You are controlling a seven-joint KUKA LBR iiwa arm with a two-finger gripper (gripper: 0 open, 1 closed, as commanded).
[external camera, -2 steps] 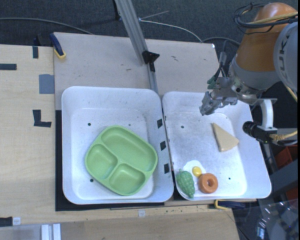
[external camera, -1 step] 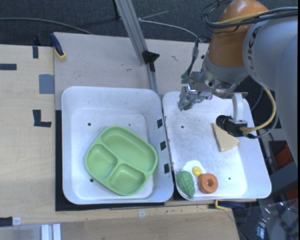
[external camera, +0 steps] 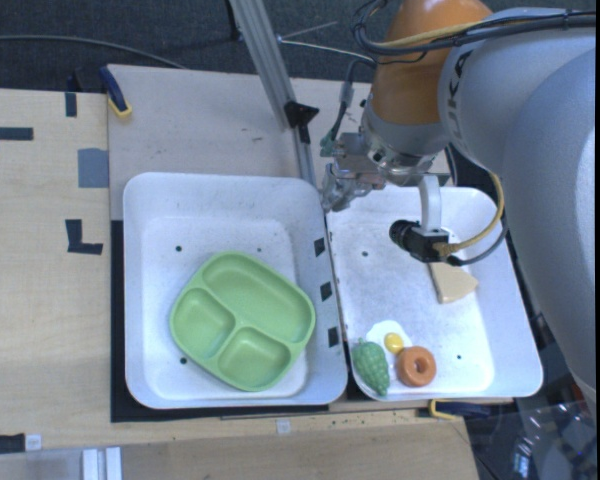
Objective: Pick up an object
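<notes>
Toy wedge [external camera: 453,282] below-right of gripper [external camera: 337,196].

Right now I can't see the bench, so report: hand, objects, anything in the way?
Hand over the right bin, far-left corner, holding nothing seen. Donut, green toy, fried egg clustered at near edge. Wedge mid-bin.

Glossy plastic green tray [external camera: 242,320], wooden bench [external camera: 40,298]

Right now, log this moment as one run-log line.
arm: over right bin | hand: near bin divider | tray: left bin | donut, egg, wedge: right bin | nothing lifted
</notes>
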